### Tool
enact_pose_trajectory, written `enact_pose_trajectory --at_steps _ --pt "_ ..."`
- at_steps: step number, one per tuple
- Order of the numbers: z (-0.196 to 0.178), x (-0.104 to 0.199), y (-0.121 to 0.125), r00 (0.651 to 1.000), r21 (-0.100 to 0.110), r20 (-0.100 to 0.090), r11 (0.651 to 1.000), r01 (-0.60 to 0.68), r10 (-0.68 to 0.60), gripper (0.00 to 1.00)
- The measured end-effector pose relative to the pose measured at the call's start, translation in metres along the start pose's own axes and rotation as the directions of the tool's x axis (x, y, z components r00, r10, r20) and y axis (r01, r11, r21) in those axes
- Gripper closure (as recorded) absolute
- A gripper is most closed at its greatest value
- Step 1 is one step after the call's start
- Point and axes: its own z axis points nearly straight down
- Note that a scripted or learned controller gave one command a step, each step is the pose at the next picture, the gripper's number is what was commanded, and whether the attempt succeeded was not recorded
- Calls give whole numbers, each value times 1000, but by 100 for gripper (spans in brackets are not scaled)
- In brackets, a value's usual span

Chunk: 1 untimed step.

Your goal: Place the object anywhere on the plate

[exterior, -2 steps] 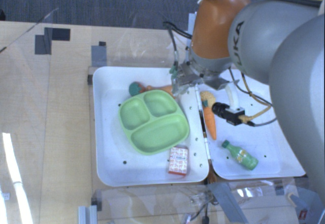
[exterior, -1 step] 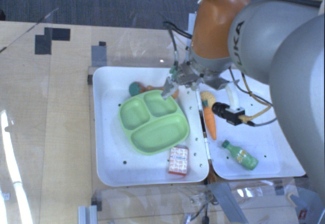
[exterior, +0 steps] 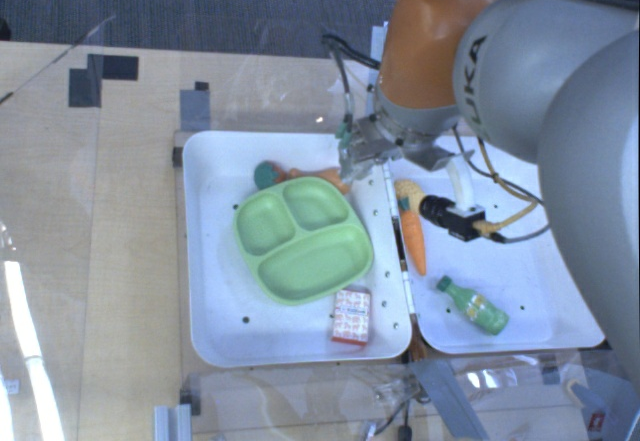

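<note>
- Gripper [exterior: 356, 161] is hanging low over the far right corner of the left bin [exterior: 200, 259], right at the wall where the two bins are meeting. I cannot tell whether it is spread or pressed together, as the wrist is blocking it.
- Arm [exterior: 520, 59] is reaching in from the right and covering the far part of the right bin [exterior: 545, 314].
- Green divided plate [exterior: 300, 269] is sitting in the middle of the left bin, turned at a diagonal.
- Orange item [exterior: 305, 174] is lying along the far edge of the left bin, just beyond the plate's far rim and just beside the gripper. It is too blurred to name, and I cannot tell if the two are touching.
- Teal round item [exterior: 266, 174] is sitting just left of the orange item, by the plate's far left corner.
- Red-and-white carton [exterior: 351, 316] is lying at the near edge of the left bin, just beside the plate's near rim.
- Corn cob [exterior: 407, 193] is lying by the left wall of the right bin.
- Carrot [exterior: 414, 244] is lying just nearward of the corn cob, tip pointing toward the near edge.
- Green bottle [exterior: 474, 307] is lying on its side toward the right bin's near edge, apart from the carrot.
</note>
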Motion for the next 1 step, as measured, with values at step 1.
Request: enact_pose_trajectory --at_steps 1 --pt "0 0 0 1000 0 0 1000 0 0 0"
